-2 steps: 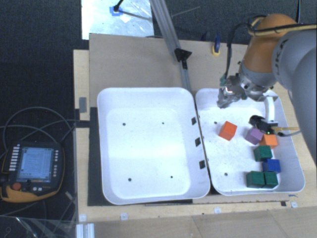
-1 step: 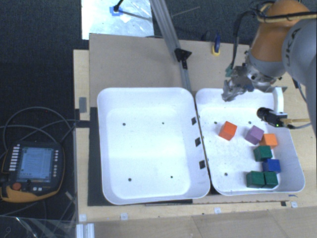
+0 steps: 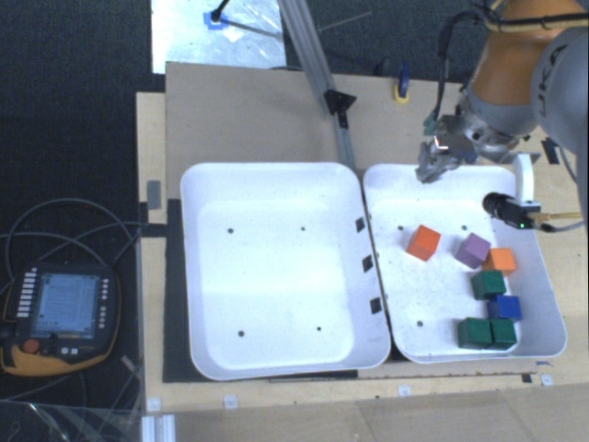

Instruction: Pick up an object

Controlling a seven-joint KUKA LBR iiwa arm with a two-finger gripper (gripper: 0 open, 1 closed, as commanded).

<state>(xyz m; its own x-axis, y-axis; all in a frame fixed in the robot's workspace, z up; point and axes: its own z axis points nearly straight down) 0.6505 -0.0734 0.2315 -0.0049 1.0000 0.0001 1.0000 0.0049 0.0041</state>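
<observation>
Presently, items as found, left to right:

Pendant: a handheld control unit (image 3: 60, 316) with a lit screen lies off the desk, far left of the claw and lower in the view, cables looped around it.
Desk: tan board (image 3: 248, 118) carrying both bins.
Left bin: white, shallow (image 3: 276, 265), left of and below the claw; its right rim touches the other bin.
Right bin: white (image 3: 433, 339); the claw hangs over its upper rim.
Claw: (image 3: 433, 168) at the end of the grey arm with the orange band; nothing seen between its fingers; whether they are spread or pressed together cannot be told.
Orange block: (image 3: 423, 243) lying tilted on the bin floor, directly below the claw in the view, apart from it.
Purple block: (image 3: 475, 250) below and right of the claw.
Small orange block: (image 3: 502, 261) just right of the purple one, touching it.
Green block: (image 3: 488, 284) beneath those two.
Blue block: (image 3: 504, 307) touching the green block's lower right.
Green pair: two green blocks (image 3: 488, 332) side by side, farthest below the claw, at the bin's lower right corner.
</observation>
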